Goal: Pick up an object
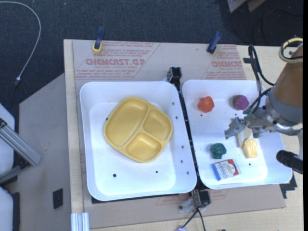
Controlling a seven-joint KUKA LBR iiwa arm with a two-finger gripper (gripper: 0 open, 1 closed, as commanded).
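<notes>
The right bin (269, 177) holds a red-orange ball (206, 104), a purple lump (240, 101), a dark green lump (218, 150), a pale yellow object (250, 148) and a small red, white and blue packet (225, 169). My gripper (237, 134) hangs over the middle of this bin, just left of the yellow object and up-right of the green lump. Its fingers are open and hold nothing. The arm's orange band (291, 83) covers the bin's right side.
The left bin (91, 129) holds a yellow divided plate (138, 129), tilted diagonally. A black clip (174, 73) sits where the bins meet at the back. Cables run along the arm at the right.
</notes>
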